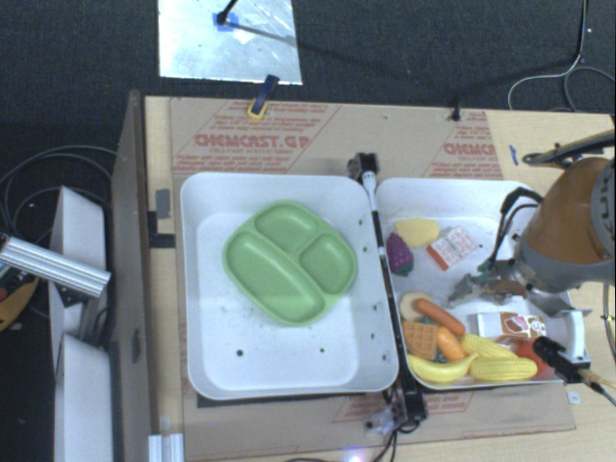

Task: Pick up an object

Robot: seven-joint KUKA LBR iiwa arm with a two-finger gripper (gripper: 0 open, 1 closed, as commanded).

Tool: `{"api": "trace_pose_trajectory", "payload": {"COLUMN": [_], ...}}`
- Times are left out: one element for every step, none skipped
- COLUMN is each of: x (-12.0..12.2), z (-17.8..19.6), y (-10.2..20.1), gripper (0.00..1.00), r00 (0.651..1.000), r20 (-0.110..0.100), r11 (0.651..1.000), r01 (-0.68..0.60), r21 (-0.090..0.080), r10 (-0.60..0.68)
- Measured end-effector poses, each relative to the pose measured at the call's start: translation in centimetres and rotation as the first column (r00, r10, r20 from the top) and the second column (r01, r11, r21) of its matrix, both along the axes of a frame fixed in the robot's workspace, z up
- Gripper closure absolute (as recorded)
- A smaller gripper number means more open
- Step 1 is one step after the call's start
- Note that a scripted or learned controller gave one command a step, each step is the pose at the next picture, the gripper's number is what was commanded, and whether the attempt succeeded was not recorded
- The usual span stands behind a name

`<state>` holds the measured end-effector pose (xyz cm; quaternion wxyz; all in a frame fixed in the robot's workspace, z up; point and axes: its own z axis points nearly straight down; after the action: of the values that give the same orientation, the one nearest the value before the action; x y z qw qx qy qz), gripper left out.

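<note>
Bench w/ two bins; arm (568,229) over right bin (462,195), jaws hidden, grip can't tell.

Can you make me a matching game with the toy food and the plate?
Things:
1. green plate
2. purple grapes
3. banana
4. carrot

Places:
A. right bin's near edge
B. beside the divider, right bin
C. left bin
D. right bin, just above the waffle

Pairs: 1-C, 2-B, 3-A, 4-D
</note>
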<state>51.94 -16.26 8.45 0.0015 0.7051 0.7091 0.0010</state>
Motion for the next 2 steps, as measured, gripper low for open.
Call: {"api": "trace_pose_trajectory", "payload": {"x": [6.4,-3.5], "z": [0.1,0.1], "y": [2.7,0.3], "gripper": [0.00,0.00], "r00": [1.000,1.000], "r20": [0.004,-0.001], "r11": [1.000,1.000], "r01": [-0.003,0.007], "r21": [0.000,0.003], "r10": [0.003,-0.007]}}
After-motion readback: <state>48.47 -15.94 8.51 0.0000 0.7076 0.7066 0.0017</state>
